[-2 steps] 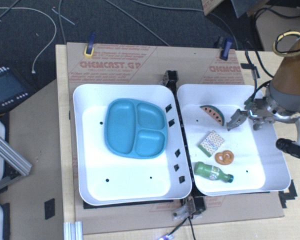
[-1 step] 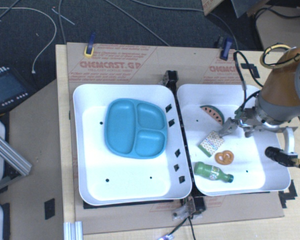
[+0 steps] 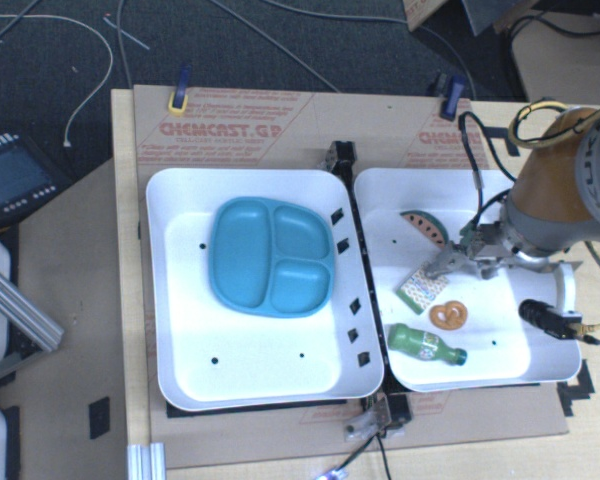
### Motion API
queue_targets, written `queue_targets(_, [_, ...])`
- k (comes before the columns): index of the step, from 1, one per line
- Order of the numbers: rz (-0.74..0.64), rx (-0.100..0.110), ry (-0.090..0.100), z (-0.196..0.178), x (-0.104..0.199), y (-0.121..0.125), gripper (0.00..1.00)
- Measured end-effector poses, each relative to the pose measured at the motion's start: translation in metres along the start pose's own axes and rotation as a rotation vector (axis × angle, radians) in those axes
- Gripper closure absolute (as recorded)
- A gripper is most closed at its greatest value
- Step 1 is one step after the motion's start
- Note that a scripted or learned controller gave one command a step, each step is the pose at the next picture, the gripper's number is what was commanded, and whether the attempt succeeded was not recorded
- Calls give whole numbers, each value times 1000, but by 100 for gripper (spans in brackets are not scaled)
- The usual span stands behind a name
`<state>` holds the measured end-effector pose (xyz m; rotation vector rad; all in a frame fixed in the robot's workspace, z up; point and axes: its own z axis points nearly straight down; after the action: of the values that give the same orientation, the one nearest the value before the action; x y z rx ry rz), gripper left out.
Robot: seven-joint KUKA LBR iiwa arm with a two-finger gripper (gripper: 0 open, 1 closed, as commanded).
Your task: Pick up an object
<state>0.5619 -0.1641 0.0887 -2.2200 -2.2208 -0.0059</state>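
The right bin [image 3: 500,363] holds a watermelon slice toy [image 3: 426,227] at the back, a small patterned packet [image 3: 422,289] in the middle, an orange pretzel-shaped piece [image 3: 448,315] and a green bottle [image 3: 426,344] lying on its side near the front. My gripper [image 3: 444,264] reaches in from the right and sits low, just above and right of the patterned packet, its tip close to the packet's upper corner. I see nothing lifted off the bin floor.
A blue divided plate [image 3: 273,256] lies in the left bin [image 3: 180,298]. The bins' shared wall [image 3: 355,268] runs just left of the packet. The arm's body [image 3: 555,193] and black cables [image 3: 475,158] hang over the right bin's far right side.
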Motion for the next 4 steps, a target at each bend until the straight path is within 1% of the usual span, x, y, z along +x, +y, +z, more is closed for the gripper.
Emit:
queue_targets(1, [-1,-11,0,-14,1,3,100])
queue_targets(2, [0,-5,-6,-77,-4,1,100])
queue_targets(3, [-1,-6,-6,-127,-4,3,100])
queue_targets(4, [-7,-2,-1,-136,58,10,100])
